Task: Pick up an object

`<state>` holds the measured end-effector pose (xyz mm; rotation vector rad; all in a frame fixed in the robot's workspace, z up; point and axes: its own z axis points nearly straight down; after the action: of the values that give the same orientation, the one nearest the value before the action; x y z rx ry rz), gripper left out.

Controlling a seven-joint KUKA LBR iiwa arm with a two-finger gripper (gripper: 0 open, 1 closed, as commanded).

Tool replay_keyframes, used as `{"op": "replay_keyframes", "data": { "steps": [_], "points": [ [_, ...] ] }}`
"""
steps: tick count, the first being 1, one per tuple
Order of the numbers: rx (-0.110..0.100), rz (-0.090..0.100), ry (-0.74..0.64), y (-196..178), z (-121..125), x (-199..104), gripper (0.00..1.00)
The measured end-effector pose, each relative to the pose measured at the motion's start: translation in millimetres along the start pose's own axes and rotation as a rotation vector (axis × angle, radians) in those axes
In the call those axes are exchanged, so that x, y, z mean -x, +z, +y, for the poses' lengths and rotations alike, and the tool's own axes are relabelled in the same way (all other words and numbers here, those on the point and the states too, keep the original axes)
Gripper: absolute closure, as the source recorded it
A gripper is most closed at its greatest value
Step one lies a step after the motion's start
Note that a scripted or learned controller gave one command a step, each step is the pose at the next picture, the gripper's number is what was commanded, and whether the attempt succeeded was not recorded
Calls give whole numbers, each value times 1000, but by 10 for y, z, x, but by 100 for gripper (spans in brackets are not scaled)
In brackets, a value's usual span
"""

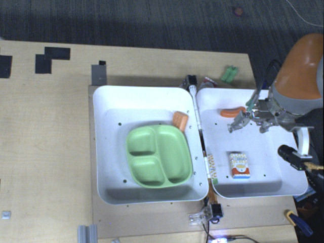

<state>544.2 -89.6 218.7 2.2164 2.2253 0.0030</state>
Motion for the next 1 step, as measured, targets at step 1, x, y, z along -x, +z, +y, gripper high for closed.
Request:
{"op": "replay_keyframes", "data": {
  "steps": [1],
  "points": [
    [6, -1, 2, 1322, 149, -1, 0]
  ]
}}
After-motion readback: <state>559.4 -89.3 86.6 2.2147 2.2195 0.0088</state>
